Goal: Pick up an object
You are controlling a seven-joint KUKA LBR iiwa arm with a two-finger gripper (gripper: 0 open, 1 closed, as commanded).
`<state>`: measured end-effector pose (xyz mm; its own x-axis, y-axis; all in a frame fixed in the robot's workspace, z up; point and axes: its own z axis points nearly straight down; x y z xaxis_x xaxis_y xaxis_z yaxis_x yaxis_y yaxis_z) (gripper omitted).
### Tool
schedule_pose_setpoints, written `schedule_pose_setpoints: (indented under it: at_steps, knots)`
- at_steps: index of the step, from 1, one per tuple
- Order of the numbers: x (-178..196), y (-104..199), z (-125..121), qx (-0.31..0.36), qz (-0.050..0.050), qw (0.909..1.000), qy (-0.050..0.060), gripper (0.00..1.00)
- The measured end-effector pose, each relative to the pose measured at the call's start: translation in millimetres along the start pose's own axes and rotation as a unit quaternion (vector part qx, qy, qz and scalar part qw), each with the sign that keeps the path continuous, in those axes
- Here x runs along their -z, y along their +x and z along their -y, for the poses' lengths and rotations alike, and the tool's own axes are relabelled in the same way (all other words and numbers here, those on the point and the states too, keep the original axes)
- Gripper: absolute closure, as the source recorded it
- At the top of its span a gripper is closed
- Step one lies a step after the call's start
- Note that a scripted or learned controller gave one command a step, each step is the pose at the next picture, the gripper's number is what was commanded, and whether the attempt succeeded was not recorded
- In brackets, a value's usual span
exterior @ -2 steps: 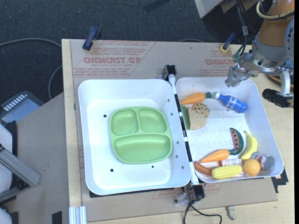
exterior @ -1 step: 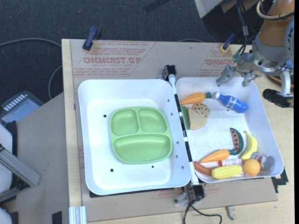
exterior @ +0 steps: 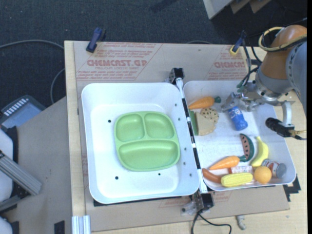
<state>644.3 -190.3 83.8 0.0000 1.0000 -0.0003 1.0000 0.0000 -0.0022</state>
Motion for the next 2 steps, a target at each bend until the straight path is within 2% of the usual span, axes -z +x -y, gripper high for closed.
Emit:
schedule_pose_setpoints:
  at_steps: [1,2]
  knots:
    - [11.7,0.1,-1.5,0.001,0.001,1.0,-0.002,1.0]
    - [2.4,84.9,26.8,0.0,0.0,1.0,-0.002,1.0]
